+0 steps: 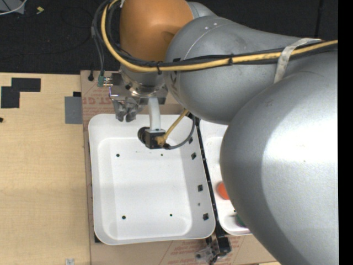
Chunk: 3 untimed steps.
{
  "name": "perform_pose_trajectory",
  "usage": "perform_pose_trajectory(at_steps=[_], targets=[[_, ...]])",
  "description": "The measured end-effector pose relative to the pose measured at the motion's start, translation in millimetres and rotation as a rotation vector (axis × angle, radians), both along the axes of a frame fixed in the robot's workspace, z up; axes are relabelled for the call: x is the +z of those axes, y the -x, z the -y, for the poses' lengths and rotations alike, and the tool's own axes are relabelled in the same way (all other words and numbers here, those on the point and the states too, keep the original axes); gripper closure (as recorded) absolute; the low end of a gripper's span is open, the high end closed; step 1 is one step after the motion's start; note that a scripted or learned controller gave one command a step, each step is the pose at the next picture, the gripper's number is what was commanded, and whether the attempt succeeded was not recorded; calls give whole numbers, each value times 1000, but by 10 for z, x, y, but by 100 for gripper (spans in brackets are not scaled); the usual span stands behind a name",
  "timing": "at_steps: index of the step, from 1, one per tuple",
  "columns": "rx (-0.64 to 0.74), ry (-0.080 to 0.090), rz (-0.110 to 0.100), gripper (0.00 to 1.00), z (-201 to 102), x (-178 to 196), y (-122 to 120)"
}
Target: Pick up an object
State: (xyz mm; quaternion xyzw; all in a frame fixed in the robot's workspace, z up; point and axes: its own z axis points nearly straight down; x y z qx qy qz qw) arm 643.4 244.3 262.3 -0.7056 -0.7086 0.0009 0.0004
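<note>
right bin [212, 142] mostly hidden by arm [265, 93], orange object [222, 191] half covered

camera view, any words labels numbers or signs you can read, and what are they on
Red print on the cardboard sheet above the left bin: faint and cut off, too blurred to read.
Red print on the cardboard below that bin: also too small and blurred to read.
Nothing readable on the arm, the right bin, or the small orange object in it.

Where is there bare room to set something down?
The left bin floor is bare from its near rim up toward the gripper. The right bin is crowded: the arm covers it, with an orange object beside it.
</note>
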Motion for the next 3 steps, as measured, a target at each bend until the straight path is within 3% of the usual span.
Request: perform_pose_trajectory(at_steps=[3], targets=[[4,1,-1,100,-6,9,4]])
